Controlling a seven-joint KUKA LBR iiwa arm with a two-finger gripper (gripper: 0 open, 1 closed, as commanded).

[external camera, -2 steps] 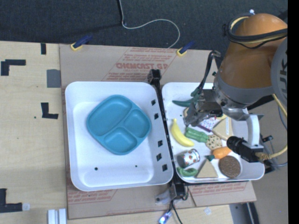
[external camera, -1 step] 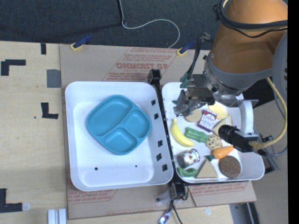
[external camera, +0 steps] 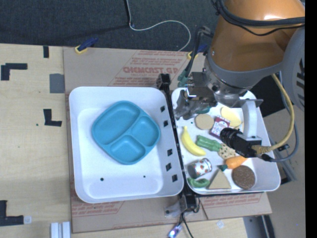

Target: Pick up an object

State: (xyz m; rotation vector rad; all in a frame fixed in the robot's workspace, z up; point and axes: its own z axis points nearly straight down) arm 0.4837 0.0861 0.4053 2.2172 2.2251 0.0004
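**Crowded right bin, roomy left bin**

Dark carpet runs behind the desk (external camera: pixel 29 83), which is pale wood with black marks and a cardboard sheet (external camera: pixel 143 68) under both bins. From my seat, the left bin (external camera: pixel 84 182) has the most free room: a blue tray (external camera: pixel 126 132) lies tilted in its middle, with bare white floor along the near and left walls. The right bin (external camera: pixel 270 182) is packed. A banana (external camera: pixel 190 142) lies near the shared wall, a green pod (external camera: pixel 208 144) just beside it, a carrot (external camera: pixel 235 161) and a brown disc (external camera: pixel 243 176) toward the near right corner, a wedge (external camera: pixel 220 181) at the near rim. The pincer (external camera: pixel 190 103) hangs over the bin's far left corner, above the banana; I cannot tell its state. A white cable (external camera: pixel 158 26) loops across the carpet.
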